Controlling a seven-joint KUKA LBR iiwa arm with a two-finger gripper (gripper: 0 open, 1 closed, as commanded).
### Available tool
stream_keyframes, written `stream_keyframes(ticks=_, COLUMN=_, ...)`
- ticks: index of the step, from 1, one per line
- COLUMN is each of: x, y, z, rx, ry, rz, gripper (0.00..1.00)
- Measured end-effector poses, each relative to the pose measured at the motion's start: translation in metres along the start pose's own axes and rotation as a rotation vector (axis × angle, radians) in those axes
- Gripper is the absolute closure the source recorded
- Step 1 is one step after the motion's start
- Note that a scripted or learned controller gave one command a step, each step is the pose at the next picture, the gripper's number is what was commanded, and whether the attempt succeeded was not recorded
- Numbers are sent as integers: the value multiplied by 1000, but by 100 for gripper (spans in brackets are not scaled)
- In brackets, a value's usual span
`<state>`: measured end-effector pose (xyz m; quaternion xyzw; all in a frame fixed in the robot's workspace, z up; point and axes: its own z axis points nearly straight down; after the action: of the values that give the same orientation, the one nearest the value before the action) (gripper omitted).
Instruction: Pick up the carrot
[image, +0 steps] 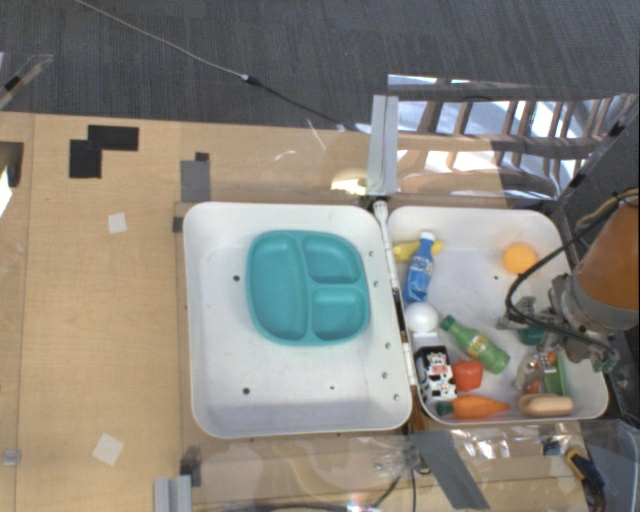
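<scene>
Lying along the near edge of the right bin (497, 226), the carrot (480, 407) points its tip toward the bin's near right corner, where a tan bread roll (546, 405) sits just beside it. A red block (467, 376) and a black-and-white toy (433, 372) stand just behind the carrot's thick end. The end effector (543, 362) hangs over the right side of this bin, above a green and red item, apart from the carrot; whether it is spread or pressed together cannot be told from this angle. A green bottle (477, 343) lies tilted near the bin's middle, a white ball (421, 319) by its left wall, a blue bottle (419, 268) toward the far left corner, and an orange ball (520, 259) near the far right. In the left bin (215, 330), a teal divided plate (306, 287) rests centrally.
</scene>
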<state>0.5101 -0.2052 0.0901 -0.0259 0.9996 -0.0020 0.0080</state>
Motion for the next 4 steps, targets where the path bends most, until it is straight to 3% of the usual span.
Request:
stream_keyframes(ticks=1, x=-89, y=-2, z=3, rx=-2, ry=1, rz=122, gripper=0)
stream_keyframes(ticks=2, x=-151, y=-5, z=5, rx=-2, ry=17, rz=260, gripper=0)
stream_keyframes(ticks=3, x=-157, y=-4, z=-10, rx=2, ry=-6, rz=255, gripper=100)
stream_keyframes(ticks=4, x=-124, y=-8, z=-188, rx=4, ry=-10, rz=163, gripper=100)
